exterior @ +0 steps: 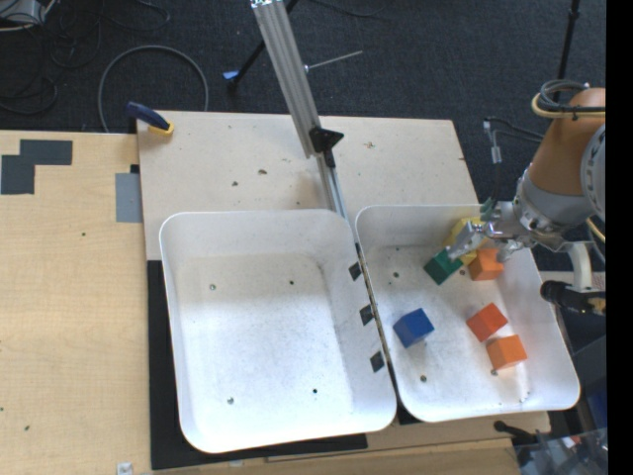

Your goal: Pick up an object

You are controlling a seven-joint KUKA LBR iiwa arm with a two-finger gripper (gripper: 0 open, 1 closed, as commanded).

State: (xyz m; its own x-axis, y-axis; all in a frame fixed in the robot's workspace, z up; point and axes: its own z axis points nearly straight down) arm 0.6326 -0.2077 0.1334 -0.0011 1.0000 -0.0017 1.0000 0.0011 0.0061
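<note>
Wooden bench (396, 161), right bin (465, 396) holding blue block (413, 327), orange block (506, 351)

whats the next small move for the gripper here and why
Probably lower the gripper a little onto the orange block, which seems to lie just beneath it in the right bin. The green block and a yellow piece crowd close, and no grasp is visible yet.

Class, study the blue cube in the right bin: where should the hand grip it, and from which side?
Probably from straight above, closing on two opposite side faces of the blue cube. It sits flat, apart from the red cube and the bin wall; its faces look skewed to that wall, so turn to match.
</note>
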